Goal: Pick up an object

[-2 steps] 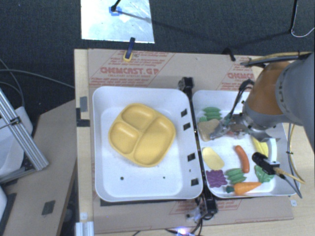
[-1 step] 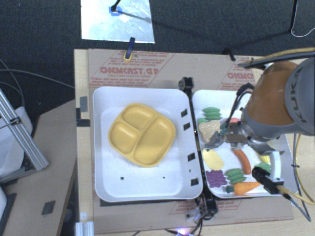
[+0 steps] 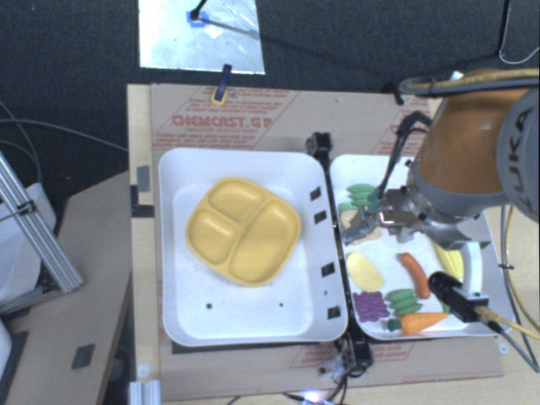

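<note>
My gripper (image 3: 361, 224) hangs low over the upper left part of the right bin (image 3: 339, 175), close to the wall between the two bins. Just above it lies a green toy vegetable (image 3: 363, 194). Below it lies a pale yellow oval piece (image 3: 365, 271). An orange-red sausage (image 3: 413, 270) and a yellow corn piece (image 3: 451, 260) lie to the right, partly under the arm. Along the bin's front edge lie purple grapes (image 3: 369, 305), a green pod (image 3: 401, 297) and an orange carrot (image 3: 422, 320). Nothing shows as held.
The left bin (image 3: 181, 310) holds a yellow divided plate (image 3: 243, 230). The grey and orange arm (image 3: 472, 150) covers the right bin's far right side. A shiny sheet (image 3: 201, 24) lies beyond the bench.
</note>
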